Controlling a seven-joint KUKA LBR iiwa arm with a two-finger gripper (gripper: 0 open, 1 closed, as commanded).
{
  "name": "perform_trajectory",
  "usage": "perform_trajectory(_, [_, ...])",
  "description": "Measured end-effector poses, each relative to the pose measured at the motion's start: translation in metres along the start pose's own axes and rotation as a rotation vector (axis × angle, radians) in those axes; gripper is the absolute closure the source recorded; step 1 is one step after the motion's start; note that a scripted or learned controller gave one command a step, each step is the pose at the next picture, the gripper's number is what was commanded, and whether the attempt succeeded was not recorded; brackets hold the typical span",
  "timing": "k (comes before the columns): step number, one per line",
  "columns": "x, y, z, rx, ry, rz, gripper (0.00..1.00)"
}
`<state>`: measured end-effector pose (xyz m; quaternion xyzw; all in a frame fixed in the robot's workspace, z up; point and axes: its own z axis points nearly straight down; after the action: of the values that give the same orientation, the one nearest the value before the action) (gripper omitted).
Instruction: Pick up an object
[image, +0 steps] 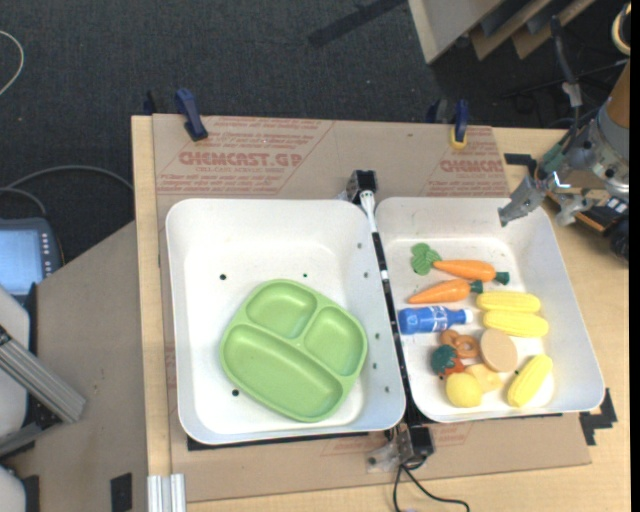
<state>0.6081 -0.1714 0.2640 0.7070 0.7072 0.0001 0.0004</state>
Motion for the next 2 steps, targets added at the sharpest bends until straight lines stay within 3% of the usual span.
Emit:
perform_trajectory(1, [-0.02, -0.038, 0.107, 0.012, 0.003, 0.003, 0.0])
perform_trajectory(2, [0.005, 0.025, 0.178, 0.0, 0.001, -0.004, 0.0])
